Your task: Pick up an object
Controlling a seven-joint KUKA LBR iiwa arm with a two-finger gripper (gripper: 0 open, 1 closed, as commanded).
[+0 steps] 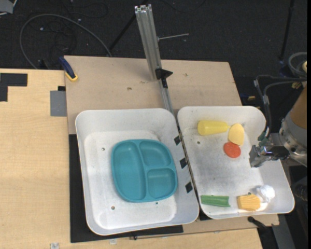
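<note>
The right bin (217, 178) holds a yellow pepper-like piece (212, 127), a yellow lemon-like piece (237, 134) and a small red-orange ball (231, 149) near its far side. A green bean-like piece (215, 201), a yellow corn piece (249, 203) and a white lump (265, 192) lie along its near edge. My gripper (259, 154) hangs at the bin's right rim, just right of the red ball and apart from it. Nothing shows between its fingers.
The left bin (93, 191) carries a teal divided plate (144, 169). A metal post (150, 45) rises behind the bins. Black clips (182, 162) sit on the seam between the bins. The wooden bench lies at left.
</note>
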